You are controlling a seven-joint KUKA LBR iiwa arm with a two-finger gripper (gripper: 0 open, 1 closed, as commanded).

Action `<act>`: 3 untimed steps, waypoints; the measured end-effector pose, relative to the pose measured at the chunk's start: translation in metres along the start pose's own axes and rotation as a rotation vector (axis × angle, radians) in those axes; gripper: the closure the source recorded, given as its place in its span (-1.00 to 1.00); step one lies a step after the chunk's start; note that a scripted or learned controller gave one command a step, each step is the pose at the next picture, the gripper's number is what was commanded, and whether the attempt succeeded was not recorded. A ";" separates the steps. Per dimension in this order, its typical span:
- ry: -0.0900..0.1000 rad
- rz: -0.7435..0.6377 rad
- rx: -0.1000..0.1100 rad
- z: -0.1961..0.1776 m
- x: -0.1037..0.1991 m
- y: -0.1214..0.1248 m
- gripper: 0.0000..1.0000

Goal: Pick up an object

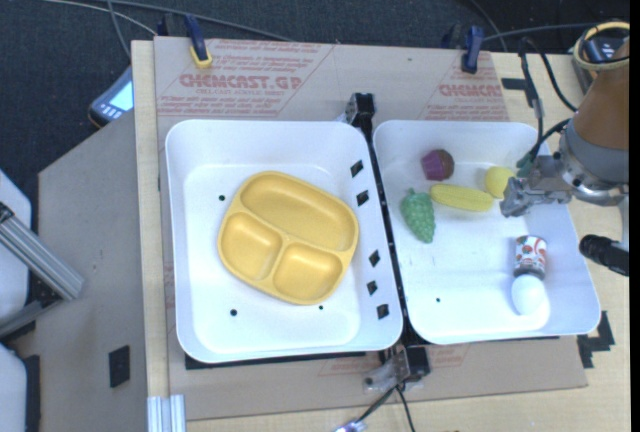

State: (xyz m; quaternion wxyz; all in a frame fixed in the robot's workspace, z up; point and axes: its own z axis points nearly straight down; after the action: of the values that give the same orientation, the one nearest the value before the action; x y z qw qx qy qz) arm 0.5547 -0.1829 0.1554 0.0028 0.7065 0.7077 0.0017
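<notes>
1. gripper low over the right bin, near its right edge; cannot tell how the jaws stand.
2. yellow lemon and yellow corn just beside it.
3. purple fruit, green grapes toward the left wall.
4. white bottle near the front right corner.
5. yellow tray in the left bin.

Bright, even overhead light, faint shadows, slightly soft focus throughout.
</notes>
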 end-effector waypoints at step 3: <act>0.005 -0.004 0.008 -0.106 0.059 -0.009 1.00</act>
State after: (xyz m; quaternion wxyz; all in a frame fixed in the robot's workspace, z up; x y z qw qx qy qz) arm 0.5450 -0.1239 0.2614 -0.0015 0.7049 0.7093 0.0006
